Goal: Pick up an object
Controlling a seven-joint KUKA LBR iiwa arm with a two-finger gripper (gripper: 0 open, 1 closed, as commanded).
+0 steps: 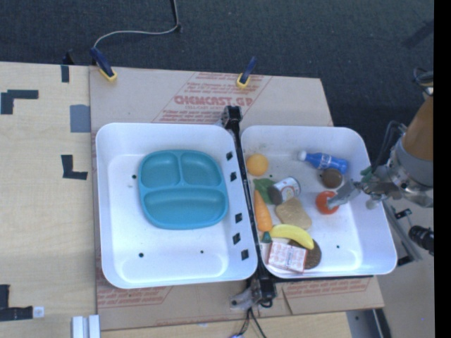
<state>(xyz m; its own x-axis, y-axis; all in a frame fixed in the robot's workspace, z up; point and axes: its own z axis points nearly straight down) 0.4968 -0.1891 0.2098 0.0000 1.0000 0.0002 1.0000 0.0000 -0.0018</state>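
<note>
The right bin [352,241] holds several small items. A red tomato-like ball [325,202] lies toward its right side, with a brown round piece [330,179] just behind it and a blue bottle [325,162] lying further back. My gripper [342,194] reaches in from the right, low over the bin, with its tip touching or just over the red ball's right edge. Nothing is visibly lifted.
Along the right bin's left side lie an orange [257,164], a small can [286,188], a carrot [262,214], a bread slice [294,215], a banana [293,236] and a red-white box [287,255]. A blue divided plate [183,189] sits in the left bin [116,259].
</note>
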